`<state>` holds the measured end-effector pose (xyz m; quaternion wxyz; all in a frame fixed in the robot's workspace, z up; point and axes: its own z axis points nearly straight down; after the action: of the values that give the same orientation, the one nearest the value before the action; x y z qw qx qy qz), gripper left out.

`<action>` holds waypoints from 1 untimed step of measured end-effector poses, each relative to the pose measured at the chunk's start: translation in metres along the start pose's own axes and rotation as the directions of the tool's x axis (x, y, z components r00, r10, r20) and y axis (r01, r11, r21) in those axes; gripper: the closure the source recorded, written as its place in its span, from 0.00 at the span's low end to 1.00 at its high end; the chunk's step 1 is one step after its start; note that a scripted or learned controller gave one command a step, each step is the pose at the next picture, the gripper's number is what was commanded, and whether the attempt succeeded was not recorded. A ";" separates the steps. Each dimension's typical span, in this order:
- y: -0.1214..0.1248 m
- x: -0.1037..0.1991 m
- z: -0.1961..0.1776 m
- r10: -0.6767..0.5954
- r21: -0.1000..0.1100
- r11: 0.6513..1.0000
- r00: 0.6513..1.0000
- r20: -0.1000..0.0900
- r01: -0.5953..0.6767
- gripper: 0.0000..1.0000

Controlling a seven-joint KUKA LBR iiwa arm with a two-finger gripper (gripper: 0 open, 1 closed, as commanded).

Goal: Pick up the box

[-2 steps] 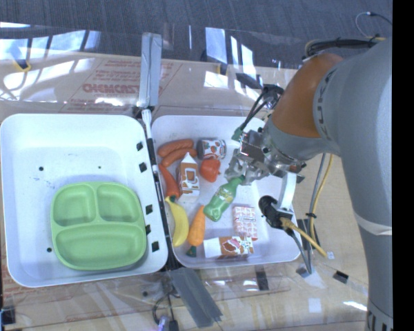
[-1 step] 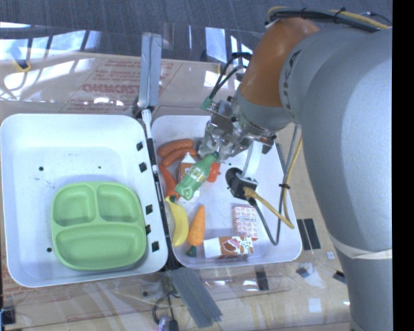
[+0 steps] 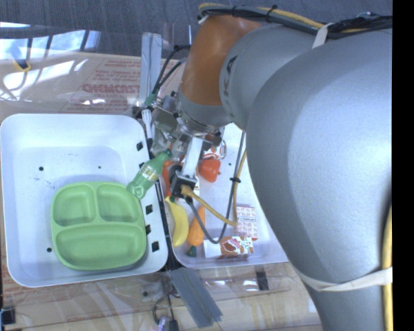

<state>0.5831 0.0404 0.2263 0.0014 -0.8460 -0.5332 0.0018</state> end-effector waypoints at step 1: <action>-0.001 0.001 -0.009 -0.009 0.004 1.000 1.000 0.002 0.009 1.00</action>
<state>0.5829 0.0415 0.2352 0.0024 -0.8437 -0.5368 0.0037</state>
